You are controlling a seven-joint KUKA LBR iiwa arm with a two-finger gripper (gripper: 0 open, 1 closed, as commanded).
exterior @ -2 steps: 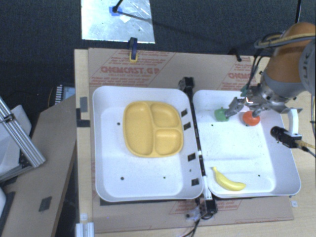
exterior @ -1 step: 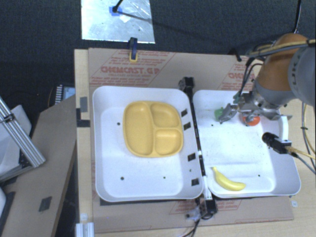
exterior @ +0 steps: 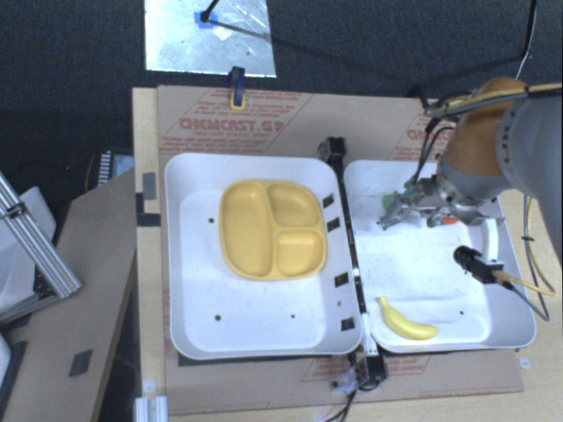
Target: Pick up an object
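A yellow divided plate (exterior: 271,229) is seen in the left bin (exterior: 189,323). In the right bin (exterior: 510,328), a yellow banana (exterior: 406,321) is laid near the front edge. Farther back, the gripper (exterior: 393,211) is held low over the bin; its finger state cannot be told.

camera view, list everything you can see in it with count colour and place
bins: two, white, shallow, side by side on the bench
divided plate: one, yellow, three compartments, in the left bin
banana: one, yellow, near the front edge of the right bin
cardboard sheet: one, brown with red print, under both bins
clamp: one, yellow and blue, on the cardboard's far edge
metal sheet: one, silvery, on the dark floor beyond the bench
arm: one, grey with orange band, over the right bin
gripper: one, grey, low over the right bin's far part
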